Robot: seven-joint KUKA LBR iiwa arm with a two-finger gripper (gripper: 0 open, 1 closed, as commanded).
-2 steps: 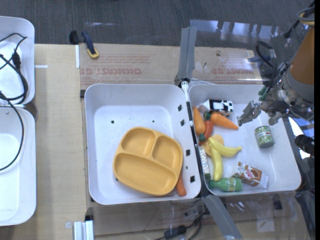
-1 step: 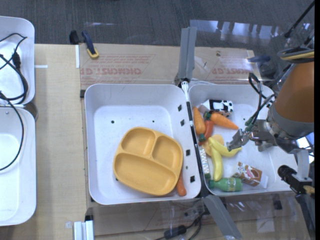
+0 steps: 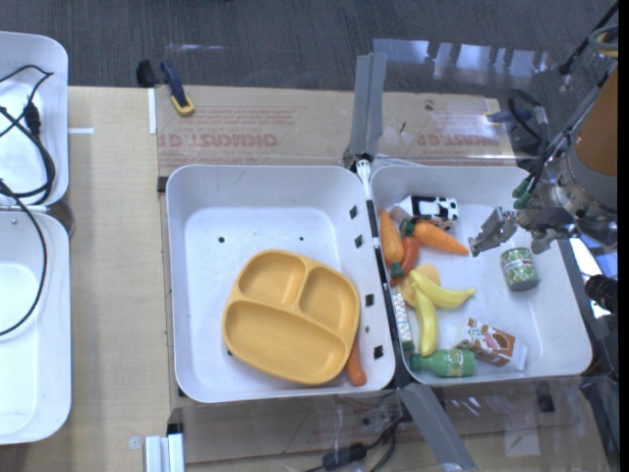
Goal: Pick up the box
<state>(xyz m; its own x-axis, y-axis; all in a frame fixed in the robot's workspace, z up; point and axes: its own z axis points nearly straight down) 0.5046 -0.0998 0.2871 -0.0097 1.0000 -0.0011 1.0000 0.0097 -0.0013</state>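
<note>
The box point(image 3: 492, 343) is a small white carton with brown and red print. It lies flat near the front wall of the right bin point(image 3: 575, 308), just right of a green bottle point(image 3: 447, 363). My gripper point(image 3: 514, 238) hangs over the back right part of that bin, well behind the box and apart from it. Its fingers point(image 3: 487, 235) are spread open with nothing between them. A green-labelled can point(image 3: 519, 268) stands directly below the gripper.
Two carrots point(image 3: 438, 237), bananas point(image 3: 429, 308) and a black-and-white toy point(image 3: 434, 207) fill the right bin's left half. The left bin point(image 3: 197, 264) holds a yellow divided plate point(image 3: 291, 316). Cables hang at the far right.
</note>
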